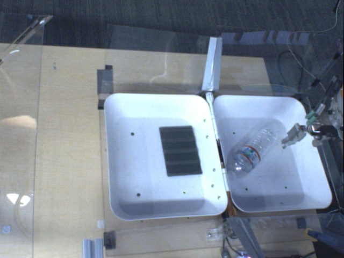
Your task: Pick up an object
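Observation:
A clear plastic bottle [253,150] with a coloured label lies on its side in the right bin [301,195], its cap end towards the bin's lower left. A dark ridged rectangular pad [181,150] lies flat in the middle of the left bin [123,192]. My gripper [293,135] reaches in from the right, over the right bin's right half, just right of the bottle's upper end and apart from it. Nothing shows in the gripper.
A metal divider post [212,69] rises behind the seam between the bins. Clear panels stand behind the bins and at the left of the wooden bench [59,144]. Cables and arm parts [329,123] crowd the right edge.

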Motion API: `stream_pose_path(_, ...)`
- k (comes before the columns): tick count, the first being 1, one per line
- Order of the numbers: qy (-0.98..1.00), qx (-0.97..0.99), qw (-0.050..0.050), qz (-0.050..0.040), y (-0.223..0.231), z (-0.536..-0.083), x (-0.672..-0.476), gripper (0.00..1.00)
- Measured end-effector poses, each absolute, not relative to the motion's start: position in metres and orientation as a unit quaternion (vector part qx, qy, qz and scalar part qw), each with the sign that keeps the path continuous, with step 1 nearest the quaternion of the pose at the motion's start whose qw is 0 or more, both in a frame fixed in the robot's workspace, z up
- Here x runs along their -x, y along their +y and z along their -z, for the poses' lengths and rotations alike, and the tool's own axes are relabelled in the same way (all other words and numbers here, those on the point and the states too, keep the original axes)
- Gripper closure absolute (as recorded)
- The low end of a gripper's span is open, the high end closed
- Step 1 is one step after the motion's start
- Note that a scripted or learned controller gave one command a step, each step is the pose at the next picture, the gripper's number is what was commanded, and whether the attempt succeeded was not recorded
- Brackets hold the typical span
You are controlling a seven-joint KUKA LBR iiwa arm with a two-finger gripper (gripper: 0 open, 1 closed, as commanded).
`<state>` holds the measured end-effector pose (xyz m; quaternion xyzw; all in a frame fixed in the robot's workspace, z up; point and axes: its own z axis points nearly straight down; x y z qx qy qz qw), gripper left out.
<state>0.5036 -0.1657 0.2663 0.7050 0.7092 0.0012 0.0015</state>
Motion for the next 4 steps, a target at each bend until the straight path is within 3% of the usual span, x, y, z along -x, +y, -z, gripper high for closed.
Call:
stream_pose_path(1, 0.655, -0.756, 0.002, -0.0014, -0.183, -0.318, -0.549, 0.00)
stream_pose_path(2, 0.664, -0.748, 0.001, -0.0011, -0.137, -0.155, -0.516, 0.00)
stream_pose_path(3, 0.664, -0.748, 0.003, -0.0028, -0.136, -0.166, -0.518, 1.00)
stream_pose_path(4, 0.664, -0.748, 0.003, -0.0028, -0.136, -0.166, -0.518, 0.00)
